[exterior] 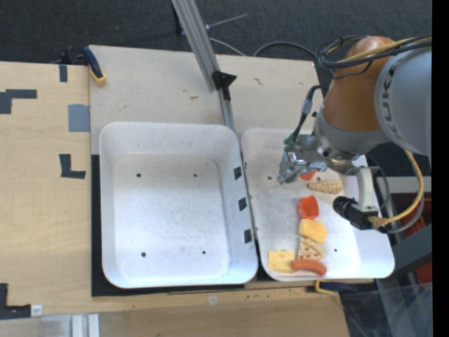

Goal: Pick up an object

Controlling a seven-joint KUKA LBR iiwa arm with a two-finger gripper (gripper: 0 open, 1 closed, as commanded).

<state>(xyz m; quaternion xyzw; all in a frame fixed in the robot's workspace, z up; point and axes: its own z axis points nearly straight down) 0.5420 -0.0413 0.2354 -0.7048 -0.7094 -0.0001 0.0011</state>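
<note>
My gripper [289, 172] hangs over the upper middle of the right bin [263, 209], its metal fingers pointing down and left, with nothing visible between them. Just right of it lie a small orange-red piece [307, 176] and a tan corn-like piece [326, 186]. Lower in the bin a red pepper-like piece [308, 206], a yellow block [313, 229], a waffle-like piece [307, 248], a yellow cheese wedge [280, 260] and a red sausage [309, 266] form a column toward the near edge.
The left bin [168, 202] sits beside the right one, sharing a raised rim. A slanted metal pole [203, 48] crosses above the bins' far edge. A black fitting [351, 211] with cables hangs off the arm over the right bin's right side.
</note>
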